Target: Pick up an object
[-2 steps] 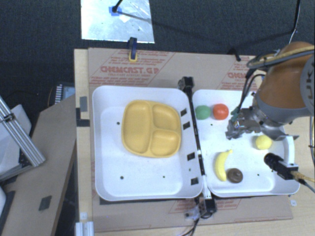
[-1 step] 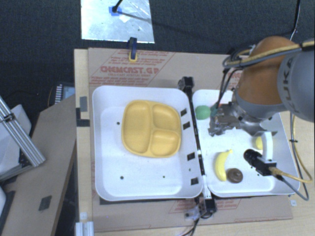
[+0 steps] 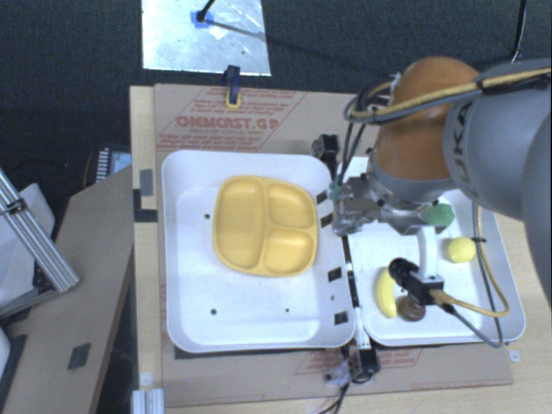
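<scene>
the gripper (image 3: 345, 212) hangs over the left edge of the right shallow white bin (image 3: 371, 247); its grasp cannot be told. a yellow banana-shaped toy (image 3: 385, 293) and a round yellow ball (image 3: 461, 249) lie there, apart from it.

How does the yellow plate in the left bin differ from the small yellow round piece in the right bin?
The yellow plate is broad, flat and split into three compartments; the round piece is small and bulging. The plate lies alone in the left bin; the round piece shares the right bin with a curved yellow piece. Both are yellow.
</scene>
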`<action>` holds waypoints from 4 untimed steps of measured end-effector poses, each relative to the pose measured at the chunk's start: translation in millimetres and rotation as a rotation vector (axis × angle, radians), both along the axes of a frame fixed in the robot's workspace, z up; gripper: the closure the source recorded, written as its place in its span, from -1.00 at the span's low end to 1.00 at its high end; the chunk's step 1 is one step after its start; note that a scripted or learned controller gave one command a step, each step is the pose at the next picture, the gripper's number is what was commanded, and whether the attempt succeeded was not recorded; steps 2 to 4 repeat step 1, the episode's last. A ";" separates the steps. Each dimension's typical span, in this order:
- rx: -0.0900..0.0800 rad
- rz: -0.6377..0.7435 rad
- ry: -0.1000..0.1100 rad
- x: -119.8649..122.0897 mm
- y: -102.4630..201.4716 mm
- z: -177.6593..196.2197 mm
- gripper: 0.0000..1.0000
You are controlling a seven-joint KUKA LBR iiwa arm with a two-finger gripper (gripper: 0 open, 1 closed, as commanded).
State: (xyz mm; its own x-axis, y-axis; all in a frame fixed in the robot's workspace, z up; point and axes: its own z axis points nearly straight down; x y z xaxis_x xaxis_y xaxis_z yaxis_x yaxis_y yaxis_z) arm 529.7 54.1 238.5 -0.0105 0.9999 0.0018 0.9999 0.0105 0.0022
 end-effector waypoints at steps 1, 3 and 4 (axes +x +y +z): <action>0.000 0.000 0.002 -16.9 54.4 -5.6 1.00; 0.000 0.000 0.002 -16.9 54.4 -5.6 1.00; 0.000 0.000 0.002 -16.9 54.4 -5.6 1.00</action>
